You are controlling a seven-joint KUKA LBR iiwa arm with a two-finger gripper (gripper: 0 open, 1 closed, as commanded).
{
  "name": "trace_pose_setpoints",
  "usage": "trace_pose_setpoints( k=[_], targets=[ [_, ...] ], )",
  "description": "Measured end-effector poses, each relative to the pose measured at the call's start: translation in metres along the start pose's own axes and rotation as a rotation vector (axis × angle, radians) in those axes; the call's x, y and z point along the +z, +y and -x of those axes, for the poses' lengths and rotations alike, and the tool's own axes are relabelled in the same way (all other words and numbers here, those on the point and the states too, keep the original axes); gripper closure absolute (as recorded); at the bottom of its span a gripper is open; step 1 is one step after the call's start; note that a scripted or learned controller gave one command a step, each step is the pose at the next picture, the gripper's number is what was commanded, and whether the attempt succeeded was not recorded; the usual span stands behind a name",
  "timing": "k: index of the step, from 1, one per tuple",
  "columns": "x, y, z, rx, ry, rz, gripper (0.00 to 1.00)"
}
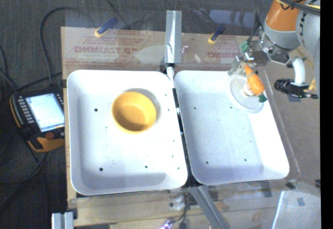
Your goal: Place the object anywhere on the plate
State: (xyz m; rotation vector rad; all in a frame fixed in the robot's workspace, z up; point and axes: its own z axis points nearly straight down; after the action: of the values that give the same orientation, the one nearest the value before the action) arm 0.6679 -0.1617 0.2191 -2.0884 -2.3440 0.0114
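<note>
One arm (pixel 291 4) reaches in from right, wrist bent down over right bin's (pixel 234 139) far right corner. We cannot tell hand (pixel 248 64) state. Carrot-like object (pixel 254 84), orange with green tip, lies on clear plate (pixel 244 95); long axis runs far-to-near, green end nearest us. Yellow bowl (pixel 135 111) sits in left bin (pixel 88 160).

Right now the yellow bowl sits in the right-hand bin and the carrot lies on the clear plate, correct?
Not quite. The camera view shows the yellow bowl in the left-hand bin, not the right. The carrot does lie on the clear plate, in the right-hand bin.
</note>
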Motion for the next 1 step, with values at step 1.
trace_pose_setpoints(
  k=[1],
  targets=[
    [-0.0240,-0.0135,-0.0827,-0.053,0.003,0.000,1.00]
  ],
)
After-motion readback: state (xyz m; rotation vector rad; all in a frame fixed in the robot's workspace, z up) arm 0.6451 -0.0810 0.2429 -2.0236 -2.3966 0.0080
